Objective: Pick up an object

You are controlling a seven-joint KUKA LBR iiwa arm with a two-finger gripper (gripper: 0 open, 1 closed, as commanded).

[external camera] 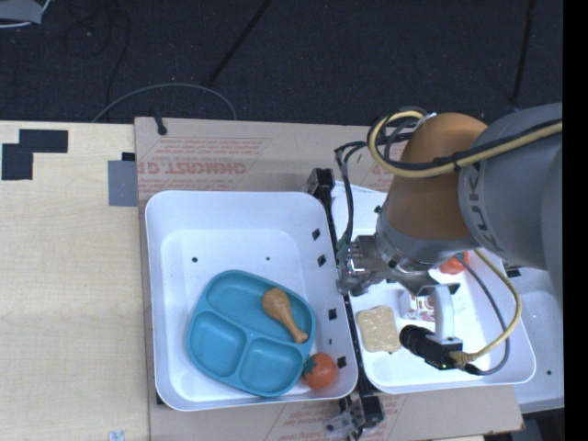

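View: camera view, looking down on both bins.
Arm (441, 182): reaches in from the right and hangs low over the right bin (510, 361), near the wall it shares with the left bin.
Gripper (363, 272): set under the wrist at that inner wall; whether it is apart or together cannot be told, and nothing is seen held in it.
Right bin contents: a pale cracker (378, 329) lies flat just beside the gripper, on its near side; a red-orange piece (452, 265) is partly hidden behind the arm.
Left bin (230, 214) contents: a blue plate (230, 338) with compartments, a drumstick (287, 312) lying across it, a tomato (320, 372) touching the plate's rim.
Progress: judged early; no object is lifted.
Remaining: grasp, lift, hold. The cracker looks the likeliest target.
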